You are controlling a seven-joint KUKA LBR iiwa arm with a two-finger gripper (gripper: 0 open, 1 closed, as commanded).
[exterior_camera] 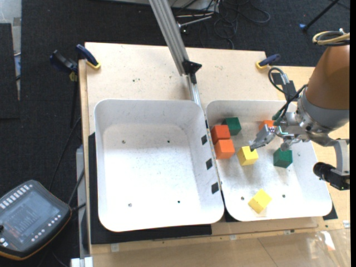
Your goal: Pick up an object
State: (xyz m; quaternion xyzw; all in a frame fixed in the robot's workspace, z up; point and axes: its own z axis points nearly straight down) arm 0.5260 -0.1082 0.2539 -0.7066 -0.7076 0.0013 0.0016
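Over the right bin (311, 202), on the arm (328, 88) coming in from the right: the gripper (272, 143), spread open, with nothing between the fingers. One dark fingertip (257, 145) down at the upper edge of the yellow cube (248, 156), touching it or just short of it; cannot tell which. Other finger (287, 144) just above the green cube (283, 159). Bare bin floor in the gap between the two.

Six cubes on that bin's floor, all loose. Near the divider, the upper orange cube (220, 132) and the lower orange cube (225, 147), edge to edge, just left of the yellow cube. Behind them, beside the upper orange one, the back green cube (232, 125). Toward the front wall, well apart from the rest, the front yellow cube (259, 201), tilted on a corner. A scrap of orange (267, 125) behind the wrist, mostly hidden; too little of it to name.

Crowding round the yellow cube: orange pair on its left, finger at its top right, green cube on the far side of the gripper.

To the left, the left bin (105, 149), speckled white. Black tabs (209, 163) along the shared wall. A slanting metal rail (167, 26) down from the top to the join of the bins. Blue and yellow clamps (86, 55) at the back corners of the bench (144, 71). A grey pendant (25, 218) at lower left, cables (233, 21) on the dark floor behind.
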